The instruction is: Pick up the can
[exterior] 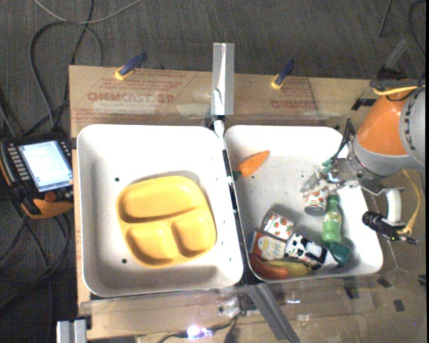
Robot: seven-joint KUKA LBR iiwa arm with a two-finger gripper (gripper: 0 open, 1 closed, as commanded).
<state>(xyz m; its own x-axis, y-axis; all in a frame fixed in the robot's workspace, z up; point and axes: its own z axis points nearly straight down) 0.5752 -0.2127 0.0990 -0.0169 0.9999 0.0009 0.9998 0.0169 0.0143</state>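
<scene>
I am reaching into the right bin [357, 138] from its right side, my gripper [327, 176] hanging low over the bin's right half. From this slanted view I cannot tell whether it is released or clenched. The can [315, 201], small and pale with a reddish foot, is sitting just below my gripper, and whether I am touching it is unclear. A green bottle [332, 224] is crowding the can on its lower right. Further left, a red-and-white spotted carton [277, 225] and a black-and-white patterned pack [307, 250] are lying packed together near the front wall. A carrot [252, 163] is lying apart by the left wall. The left bin [93, 191] is holding a yellow divided tray [168, 219]. Red lettering is showing on the cardboard [129, 97] behind the bins, too blurred for me to read.
</scene>
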